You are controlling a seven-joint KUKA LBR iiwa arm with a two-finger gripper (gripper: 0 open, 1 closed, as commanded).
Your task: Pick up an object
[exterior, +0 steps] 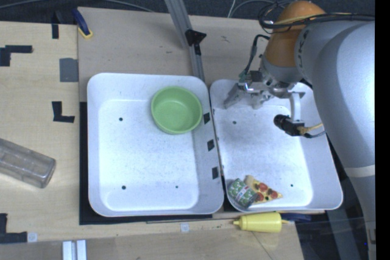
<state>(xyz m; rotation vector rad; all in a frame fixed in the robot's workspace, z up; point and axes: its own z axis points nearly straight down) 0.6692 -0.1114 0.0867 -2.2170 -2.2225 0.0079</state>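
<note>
Gripper (245,94) hung over the right bin (317,182) at about 11 o'clock, near the rim; how far open it stood could not be told, and nothing showed in it. Nearest pickable things, a small packet pile (251,190), lay at 6 o'clock of that bin; a green bowl (177,109) sat in the left bin (103,149). Risk judged: descending here meets bare floor or rim, closing on nothing.

The gripper (244,96) hangs over the right bin's (317,161) far-left corner — a bowl (177,109) lies left of it in the left bin (109,149), a packet (250,190) well toward the camera.
</note>
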